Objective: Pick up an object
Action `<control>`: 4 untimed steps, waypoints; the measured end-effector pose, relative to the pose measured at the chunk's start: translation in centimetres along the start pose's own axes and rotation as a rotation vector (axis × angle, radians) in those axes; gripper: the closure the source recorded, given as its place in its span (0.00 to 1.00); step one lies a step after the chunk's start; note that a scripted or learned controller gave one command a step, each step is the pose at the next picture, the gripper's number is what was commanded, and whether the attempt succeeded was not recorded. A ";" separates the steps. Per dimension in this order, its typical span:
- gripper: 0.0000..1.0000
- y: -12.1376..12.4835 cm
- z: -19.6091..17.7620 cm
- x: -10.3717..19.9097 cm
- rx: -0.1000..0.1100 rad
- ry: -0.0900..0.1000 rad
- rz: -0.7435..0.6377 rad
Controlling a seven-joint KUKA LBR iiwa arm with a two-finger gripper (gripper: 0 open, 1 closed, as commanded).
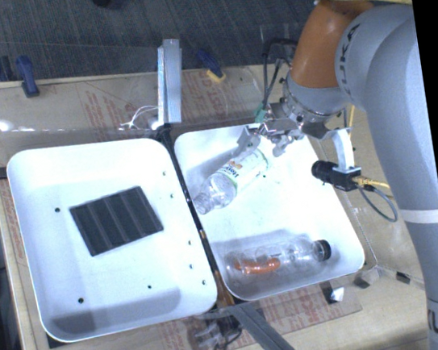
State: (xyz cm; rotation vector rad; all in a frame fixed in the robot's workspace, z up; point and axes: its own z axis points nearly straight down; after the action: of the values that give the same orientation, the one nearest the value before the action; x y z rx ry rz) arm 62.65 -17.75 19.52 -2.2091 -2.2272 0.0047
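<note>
1. The scene is evenly and brightly lit from above.
2. The left bin (36, 205) is rendered almost blown-out white, with a soft grey shadow seen along its lower wall.
3. The floor at the top of the frame is left dim.
4. Fine detail is slightly softened throughout.

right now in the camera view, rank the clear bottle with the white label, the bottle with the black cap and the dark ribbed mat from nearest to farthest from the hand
1. Clear bottle with the white label, top of the right bin, right at the hand.
2. Bottle with the black cap, along the right bin's near edge.
3. Dark ribbed mat, in the left bin.
</note>
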 end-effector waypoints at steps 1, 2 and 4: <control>0.00 2.5 8.0 0.7 -0.003 -0.001 -0.114; 0.00 -3.7 10.4 5.6 -0.001 -0.001 -0.187; 0.00 -8.7 10.3 -3.1 -0.005 -0.001 -0.348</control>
State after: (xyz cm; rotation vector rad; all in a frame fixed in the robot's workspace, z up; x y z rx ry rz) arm 53.95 -20.96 9.23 -1.7928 -2.5791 -0.0006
